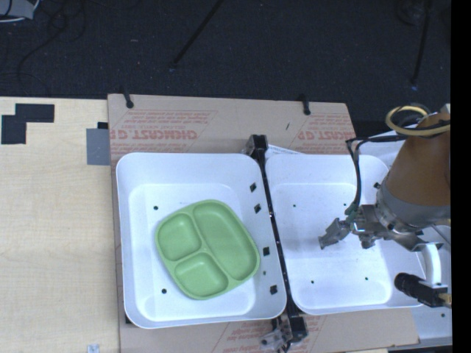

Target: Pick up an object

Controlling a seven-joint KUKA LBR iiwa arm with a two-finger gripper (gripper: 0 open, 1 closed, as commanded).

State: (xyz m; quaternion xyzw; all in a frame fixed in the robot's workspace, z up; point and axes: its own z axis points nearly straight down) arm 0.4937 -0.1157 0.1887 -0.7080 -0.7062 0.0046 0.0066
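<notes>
Two white bins [132, 197] sit side by side, the green plate [207, 249] untouched in the left one, while the gripper [335, 235], jaw state unclear, hovers over the right bin [309, 197], so picking remains undone.

Two shallow white bins sit side by side on a brown cardboard sheet [221, 123] printed with reversed red lettering. The left bin [140, 175] and the right bin [309, 175] meet along a black divider strip [268, 226] with small clips. The cardboard lies on a pale wooden worktop [51, 234], which carries black and grey rectangular patches [96, 144] near its far edge. Beyond is dark carpeted floor [257, 35] with what look like cables trailing across it.
</notes>
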